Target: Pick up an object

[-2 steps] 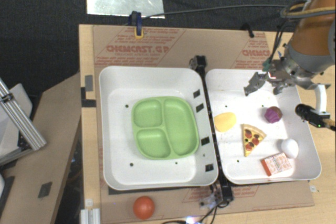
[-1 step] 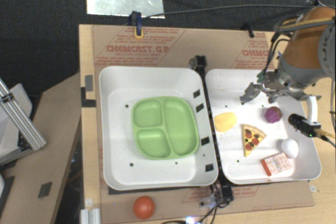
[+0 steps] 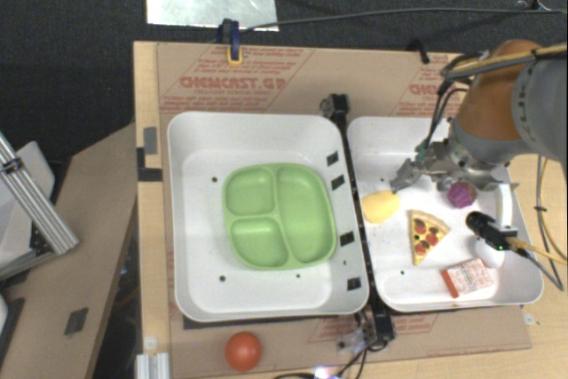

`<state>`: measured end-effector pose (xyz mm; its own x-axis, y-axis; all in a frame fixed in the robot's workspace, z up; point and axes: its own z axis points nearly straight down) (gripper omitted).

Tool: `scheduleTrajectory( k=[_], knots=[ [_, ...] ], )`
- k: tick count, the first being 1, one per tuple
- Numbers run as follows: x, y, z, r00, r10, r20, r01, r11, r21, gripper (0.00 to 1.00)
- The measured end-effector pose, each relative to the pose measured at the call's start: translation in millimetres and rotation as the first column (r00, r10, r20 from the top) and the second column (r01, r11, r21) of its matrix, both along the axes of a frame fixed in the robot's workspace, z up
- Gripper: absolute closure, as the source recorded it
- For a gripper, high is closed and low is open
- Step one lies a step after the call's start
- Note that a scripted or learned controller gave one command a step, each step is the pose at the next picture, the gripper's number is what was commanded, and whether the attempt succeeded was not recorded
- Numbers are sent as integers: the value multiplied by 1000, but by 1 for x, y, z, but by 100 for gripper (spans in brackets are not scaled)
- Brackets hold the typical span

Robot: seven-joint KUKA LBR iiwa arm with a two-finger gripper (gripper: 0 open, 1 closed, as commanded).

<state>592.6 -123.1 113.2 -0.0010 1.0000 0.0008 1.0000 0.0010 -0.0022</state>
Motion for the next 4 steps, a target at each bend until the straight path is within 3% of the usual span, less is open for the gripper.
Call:
scheduleTrajectory(
  k=[1, 3, 4],
  knots=[
    [2, -1, 14, 1000, 0, 5, 0, 1000, -1, 100],
    [-2, 2, 107, 1000, 4, 8, -4, 1000, -2, 100],
    [-1, 2, 126, 1000, 3, 5, -3, 1000, -1, 100]
  ],
)
